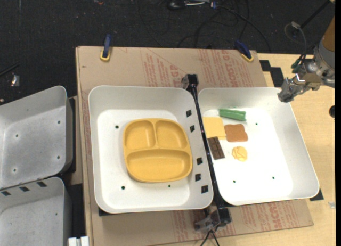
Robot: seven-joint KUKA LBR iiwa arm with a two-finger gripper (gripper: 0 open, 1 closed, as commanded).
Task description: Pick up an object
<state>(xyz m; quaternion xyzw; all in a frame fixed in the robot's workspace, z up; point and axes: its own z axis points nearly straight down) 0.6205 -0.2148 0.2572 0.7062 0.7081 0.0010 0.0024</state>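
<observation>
Five small items (229,132) clustered at the right bin's (277,181) left side, none lifted. Claw (286,93) over far-right rim — apparently empty, opening unclear. Approach step; next: move left, descend.

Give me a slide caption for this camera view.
Gripper at right bin's far corner; yellow divided plate in left bin.

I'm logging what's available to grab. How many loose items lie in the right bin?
5, clustered by its left wall: a green piece at the top, a yellow slice beneath it, a brown slice beside that, a dark bar lower down, and a yellow-orange round piece. None looks hidden.
</observation>
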